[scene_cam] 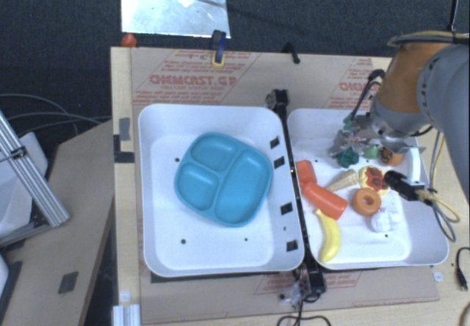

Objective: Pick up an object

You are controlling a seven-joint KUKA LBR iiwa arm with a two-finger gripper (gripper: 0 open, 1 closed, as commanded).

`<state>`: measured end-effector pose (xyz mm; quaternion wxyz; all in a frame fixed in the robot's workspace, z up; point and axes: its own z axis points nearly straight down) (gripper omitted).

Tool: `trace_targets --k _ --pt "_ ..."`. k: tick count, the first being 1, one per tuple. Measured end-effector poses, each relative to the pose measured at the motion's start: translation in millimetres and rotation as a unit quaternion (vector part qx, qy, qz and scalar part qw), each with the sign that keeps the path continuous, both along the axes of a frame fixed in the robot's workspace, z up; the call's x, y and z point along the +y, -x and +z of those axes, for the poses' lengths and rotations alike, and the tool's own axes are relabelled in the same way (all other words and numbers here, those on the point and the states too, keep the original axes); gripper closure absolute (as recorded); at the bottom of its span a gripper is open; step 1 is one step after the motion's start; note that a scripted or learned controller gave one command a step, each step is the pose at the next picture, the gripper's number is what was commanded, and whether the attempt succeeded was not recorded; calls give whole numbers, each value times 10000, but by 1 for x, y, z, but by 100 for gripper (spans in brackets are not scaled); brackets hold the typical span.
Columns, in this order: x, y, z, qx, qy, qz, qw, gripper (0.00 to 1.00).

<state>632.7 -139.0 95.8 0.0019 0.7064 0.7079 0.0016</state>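
Green toy piece, at ten o'clock from the orange ring in the right bin, lies under the gripper, finger state indeterminable; probably light, rigid plastic, best pinched across its middle.

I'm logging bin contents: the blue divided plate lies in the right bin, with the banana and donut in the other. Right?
Not quite. The camera view shows the blue divided plate in the left bin; the banana and donut lie in the right bin.
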Motion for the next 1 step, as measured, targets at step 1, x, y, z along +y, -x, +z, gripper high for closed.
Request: trace_targets --k 1 --pt "92 10 129 -11 -9 40 10000 100"
